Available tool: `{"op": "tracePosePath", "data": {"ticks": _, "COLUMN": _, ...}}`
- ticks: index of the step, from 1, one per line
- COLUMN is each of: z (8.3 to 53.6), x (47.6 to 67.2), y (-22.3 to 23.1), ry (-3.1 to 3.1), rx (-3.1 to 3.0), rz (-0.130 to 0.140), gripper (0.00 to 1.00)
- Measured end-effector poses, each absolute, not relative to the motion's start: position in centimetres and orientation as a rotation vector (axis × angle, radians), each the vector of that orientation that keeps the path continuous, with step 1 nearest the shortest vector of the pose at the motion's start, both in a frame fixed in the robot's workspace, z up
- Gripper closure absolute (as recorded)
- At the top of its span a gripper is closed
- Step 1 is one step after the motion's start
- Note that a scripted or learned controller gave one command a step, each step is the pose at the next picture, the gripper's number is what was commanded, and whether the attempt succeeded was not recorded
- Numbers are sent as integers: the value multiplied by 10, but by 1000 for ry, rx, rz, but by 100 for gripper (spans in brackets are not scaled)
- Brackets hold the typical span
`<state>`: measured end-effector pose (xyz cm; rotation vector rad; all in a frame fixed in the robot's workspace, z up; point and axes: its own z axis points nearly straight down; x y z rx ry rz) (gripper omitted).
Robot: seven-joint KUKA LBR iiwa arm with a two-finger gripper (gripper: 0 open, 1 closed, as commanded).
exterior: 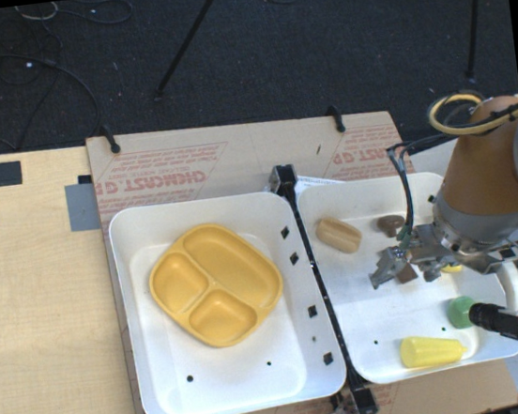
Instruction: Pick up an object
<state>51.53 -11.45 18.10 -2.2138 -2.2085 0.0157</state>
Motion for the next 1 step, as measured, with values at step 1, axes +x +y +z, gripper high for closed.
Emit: {"op": "tracePosePath", "data": {"ticks": 1, "z": 187, "x": 518, "y": -115, "ry": -2218, "rx": -2218, "rz": 4, "gripper": 0}}
